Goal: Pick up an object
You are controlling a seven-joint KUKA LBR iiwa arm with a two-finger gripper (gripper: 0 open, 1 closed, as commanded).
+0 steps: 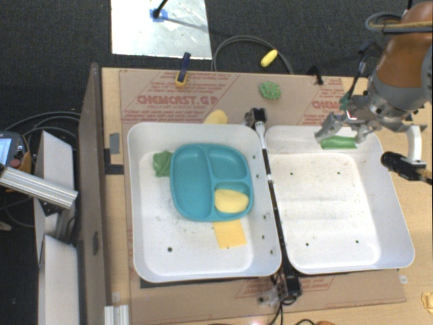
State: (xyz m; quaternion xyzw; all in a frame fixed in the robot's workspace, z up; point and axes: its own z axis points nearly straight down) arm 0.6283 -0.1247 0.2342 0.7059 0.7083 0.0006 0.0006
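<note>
From the overhead camera we saw the gripper (pixel 346 128) poised over the far edge of the right bin (pixel 379 249), its fingers spread, one to each side of a green stick (pixel 337 142) that lay just beneath them. That stick was the thing nearest the single arm, and its long axis ran roughly left to right along the bin's far rim, so it sat crosswise under the fingers; we could not tell whether they touched it, and we would not call it held. We judged the coming move to turn on dropping straight down and closing across the stick's short width. Counting the rest, we found two bins. The left bin (pixel 145 249) carried one teal tray (pixel 196 181) with one yellow lump (pixel 231 200) in its near compartment, one flat yellow slice (pixel 230 234) just nearer than the tray, and one green leaf (pixel 162 162) at the tray's left edge. On the bench (pixel 169 100) beyond lay one green tuft (pixel 270 90) and one more yellow piece (pixel 216 118).
</note>
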